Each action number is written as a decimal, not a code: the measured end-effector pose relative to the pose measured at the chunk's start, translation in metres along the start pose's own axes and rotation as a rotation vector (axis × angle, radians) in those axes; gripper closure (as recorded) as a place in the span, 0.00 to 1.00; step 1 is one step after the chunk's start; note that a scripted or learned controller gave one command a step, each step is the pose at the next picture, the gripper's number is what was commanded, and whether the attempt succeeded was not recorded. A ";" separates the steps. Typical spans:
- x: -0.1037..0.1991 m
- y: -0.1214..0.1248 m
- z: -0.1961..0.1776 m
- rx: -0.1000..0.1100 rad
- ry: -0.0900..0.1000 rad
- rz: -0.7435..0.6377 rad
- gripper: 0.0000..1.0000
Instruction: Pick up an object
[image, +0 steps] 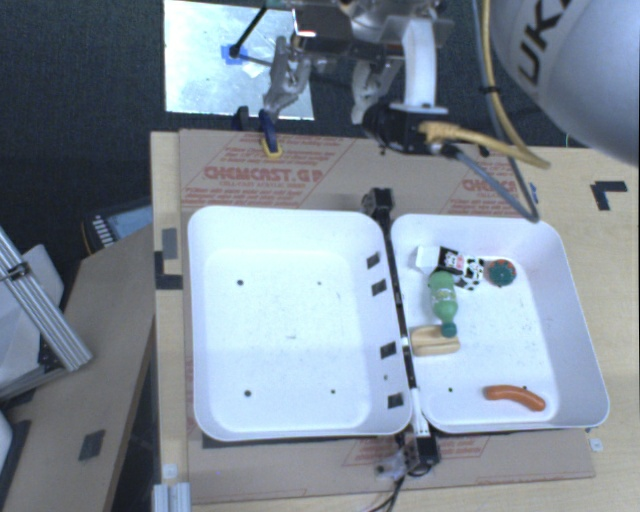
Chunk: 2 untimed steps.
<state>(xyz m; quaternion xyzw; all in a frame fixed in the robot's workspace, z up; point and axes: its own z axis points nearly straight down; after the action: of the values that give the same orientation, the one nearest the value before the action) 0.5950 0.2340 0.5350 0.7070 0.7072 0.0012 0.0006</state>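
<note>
While my gripper (325, 85) hangs above the bench's far edge, nothing is held.

My fingers (283, 85) stand wide apart with bare air between them, well clear of both bins. Left bin (215, 400): bare white floor. Right bin (580, 340), contents: green bottle (443, 298) near the centre divider; wood block (435, 343) just below it, touching or nearly so; black-and-white carton (450, 262) beside a small teal ball (500, 272) at the far side; orange sausage (516, 397) at the near side, apart.
</note>
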 end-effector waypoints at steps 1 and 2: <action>0.000 0.000 0.000 0.000 0.000 0.000 0.00; 0.000 0.000 0.000 0.000 0.000 0.000 0.00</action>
<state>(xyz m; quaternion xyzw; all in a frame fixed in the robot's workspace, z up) 0.5950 0.2340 0.5350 0.7070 0.7072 0.0012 0.0006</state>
